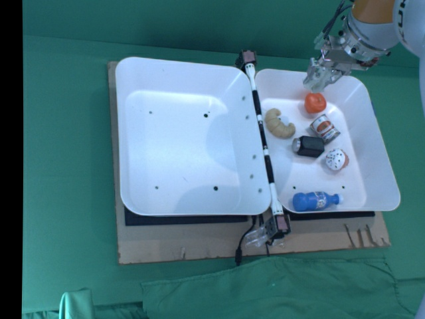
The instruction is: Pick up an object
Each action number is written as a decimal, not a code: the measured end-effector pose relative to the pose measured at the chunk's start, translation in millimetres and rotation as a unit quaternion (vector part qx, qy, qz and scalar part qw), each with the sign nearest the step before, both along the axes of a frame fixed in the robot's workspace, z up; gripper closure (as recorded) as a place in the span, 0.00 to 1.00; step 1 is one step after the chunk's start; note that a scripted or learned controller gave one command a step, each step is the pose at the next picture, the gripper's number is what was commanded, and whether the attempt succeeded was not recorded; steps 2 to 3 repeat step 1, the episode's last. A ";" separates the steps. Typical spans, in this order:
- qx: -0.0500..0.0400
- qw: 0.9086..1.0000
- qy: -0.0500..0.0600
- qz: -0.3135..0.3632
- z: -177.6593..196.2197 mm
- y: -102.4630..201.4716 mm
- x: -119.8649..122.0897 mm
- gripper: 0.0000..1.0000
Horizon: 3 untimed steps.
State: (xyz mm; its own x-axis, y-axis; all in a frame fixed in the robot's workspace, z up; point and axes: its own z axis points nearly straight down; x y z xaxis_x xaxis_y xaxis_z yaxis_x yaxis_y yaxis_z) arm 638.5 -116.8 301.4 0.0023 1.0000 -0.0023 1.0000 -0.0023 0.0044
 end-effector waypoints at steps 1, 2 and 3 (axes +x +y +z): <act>0.000 1.000 0.000 0.000 42.8 -2.9 2.1 1.00; 0.000 1.000 0.000 0.000 42.8 -2.9 2.1 1.00; 0.000 1.000 0.000 0.000 42.8 -2.9 2.1 1.00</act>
